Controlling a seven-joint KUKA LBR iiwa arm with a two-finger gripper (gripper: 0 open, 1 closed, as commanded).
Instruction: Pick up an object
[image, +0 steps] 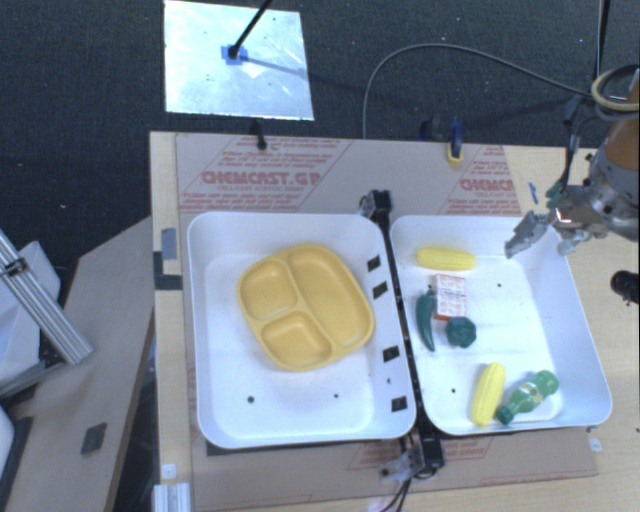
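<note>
- Camera view: the gripper (548, 232) hangs over the far right corner of the right bin (580, 330). Its fingers are spread apart with nothing between them.
- Below and left of the gripper lie two corn cobs (446, 260) (487, 392), one green pepper (427, 320), one small card (451, 297), one green ball (461, 332) and one green bottle (527, 396).
- Far left of the gripper, one yellow tray (305, 305) sits in the left bin (215, 330).

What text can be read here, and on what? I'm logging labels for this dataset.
"CHEMCAST GP", red, on the brown sheet behind the left bin.
Red print repeats behind the right bin, cut off and unreadable.
Small packet: red-and-white print, too small to read.
</note>
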